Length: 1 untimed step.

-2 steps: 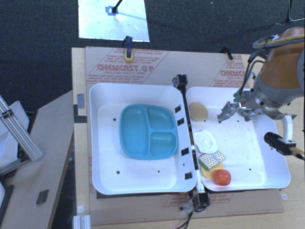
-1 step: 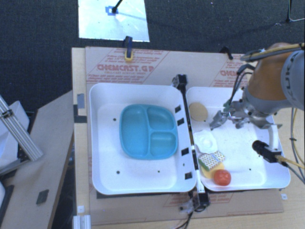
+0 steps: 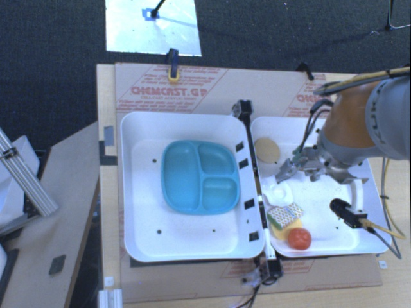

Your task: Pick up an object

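Observation:
My gripper (image 3: 287, 170) hangs low over the right bin (image 3: 321, 128), near its left side. Just below it lies a small white object (image 3: 279, 192). A round tan disc (image 3: 267, 150) rests a little up and left of the gripper. Toward the bin's front left corner sit a checkered block on a yellow piece (image 3: 285, 216) and a red ball-like object (image 3: 298, 238). I see nothing held in the gripper.
The left bin (image 3: 141, 233) holds a blue divided plate (image 3: 199, 176). A black-clipped divider (image 3: 252, 172) separates the two bins. The grey and orange arm (image 3: 359, 124) covers the right bin's back right part.

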### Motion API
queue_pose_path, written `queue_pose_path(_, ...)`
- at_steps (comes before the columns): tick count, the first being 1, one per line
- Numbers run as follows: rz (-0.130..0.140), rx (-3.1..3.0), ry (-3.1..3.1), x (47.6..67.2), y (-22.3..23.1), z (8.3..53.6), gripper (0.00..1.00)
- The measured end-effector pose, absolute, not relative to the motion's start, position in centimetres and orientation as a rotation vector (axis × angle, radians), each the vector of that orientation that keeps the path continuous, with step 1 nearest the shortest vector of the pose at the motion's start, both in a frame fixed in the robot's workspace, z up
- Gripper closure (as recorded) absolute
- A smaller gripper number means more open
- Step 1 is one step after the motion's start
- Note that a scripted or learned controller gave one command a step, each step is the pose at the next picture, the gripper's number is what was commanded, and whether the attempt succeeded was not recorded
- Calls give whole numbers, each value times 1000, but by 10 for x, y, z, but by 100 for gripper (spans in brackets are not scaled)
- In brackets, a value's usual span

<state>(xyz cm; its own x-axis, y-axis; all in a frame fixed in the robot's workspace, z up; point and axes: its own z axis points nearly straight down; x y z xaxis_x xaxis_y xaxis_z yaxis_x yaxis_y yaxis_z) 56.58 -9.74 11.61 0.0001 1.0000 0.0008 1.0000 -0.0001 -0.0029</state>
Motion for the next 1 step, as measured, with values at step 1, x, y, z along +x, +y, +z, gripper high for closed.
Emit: queue_pose_path(1,-3,-2225,-2222,568,-98,129,100)
